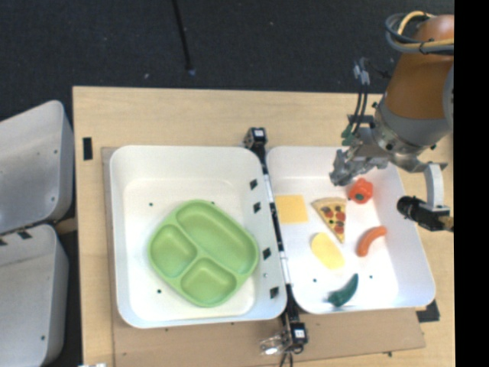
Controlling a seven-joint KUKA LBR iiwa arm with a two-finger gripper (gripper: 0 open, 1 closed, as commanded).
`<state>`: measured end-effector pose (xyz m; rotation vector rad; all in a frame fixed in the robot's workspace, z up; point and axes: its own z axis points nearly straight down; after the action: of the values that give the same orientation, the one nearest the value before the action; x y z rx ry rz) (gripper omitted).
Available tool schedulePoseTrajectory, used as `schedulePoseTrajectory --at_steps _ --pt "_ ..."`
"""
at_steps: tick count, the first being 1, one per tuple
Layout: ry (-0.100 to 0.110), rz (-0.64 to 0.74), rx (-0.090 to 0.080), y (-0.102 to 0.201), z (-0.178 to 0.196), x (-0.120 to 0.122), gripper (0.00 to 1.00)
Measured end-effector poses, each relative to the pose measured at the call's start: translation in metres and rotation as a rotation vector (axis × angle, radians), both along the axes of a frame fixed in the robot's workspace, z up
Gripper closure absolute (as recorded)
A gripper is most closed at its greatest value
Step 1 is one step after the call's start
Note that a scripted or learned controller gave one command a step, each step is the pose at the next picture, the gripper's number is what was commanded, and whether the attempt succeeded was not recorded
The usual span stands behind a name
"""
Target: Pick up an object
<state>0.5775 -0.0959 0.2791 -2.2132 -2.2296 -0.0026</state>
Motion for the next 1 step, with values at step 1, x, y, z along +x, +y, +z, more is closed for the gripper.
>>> schedulePoseTrajectory --at_steps 1 --pt "0.001 0.000 0.000 0.0592 -0.0053 0.0001 1.00"
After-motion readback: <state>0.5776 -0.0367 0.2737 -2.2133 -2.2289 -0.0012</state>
